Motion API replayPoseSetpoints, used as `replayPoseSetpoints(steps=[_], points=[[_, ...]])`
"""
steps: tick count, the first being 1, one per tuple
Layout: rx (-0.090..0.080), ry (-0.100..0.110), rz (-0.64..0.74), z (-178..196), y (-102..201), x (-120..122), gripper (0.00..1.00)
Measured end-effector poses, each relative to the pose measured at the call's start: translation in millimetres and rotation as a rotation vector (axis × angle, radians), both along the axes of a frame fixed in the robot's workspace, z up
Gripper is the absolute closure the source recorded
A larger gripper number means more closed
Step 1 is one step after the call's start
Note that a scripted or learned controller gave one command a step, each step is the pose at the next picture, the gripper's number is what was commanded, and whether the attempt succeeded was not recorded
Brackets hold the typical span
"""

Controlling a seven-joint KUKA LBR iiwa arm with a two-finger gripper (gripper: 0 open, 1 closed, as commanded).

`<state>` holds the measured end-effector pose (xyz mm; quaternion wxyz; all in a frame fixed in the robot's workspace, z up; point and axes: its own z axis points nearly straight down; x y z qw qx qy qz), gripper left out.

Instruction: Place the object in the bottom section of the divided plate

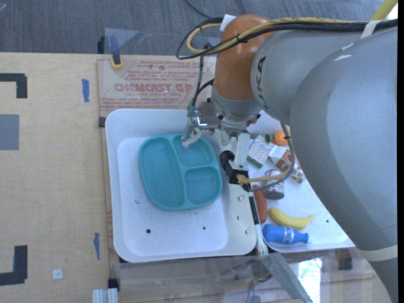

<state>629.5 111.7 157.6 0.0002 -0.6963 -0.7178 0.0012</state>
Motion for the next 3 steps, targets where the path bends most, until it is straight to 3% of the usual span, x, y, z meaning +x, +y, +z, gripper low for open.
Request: replayPoseSetpoints(steps=[1,2,3], points=[[0.0,-0.002,0.205,56.3,70.3,-18.7,0.0],[0.001,0.002,0.495,-26.3,74.5,-8.2,0.0],[0.0,-0.001,0.223,94.2,86.5,-43.5,0.0]])
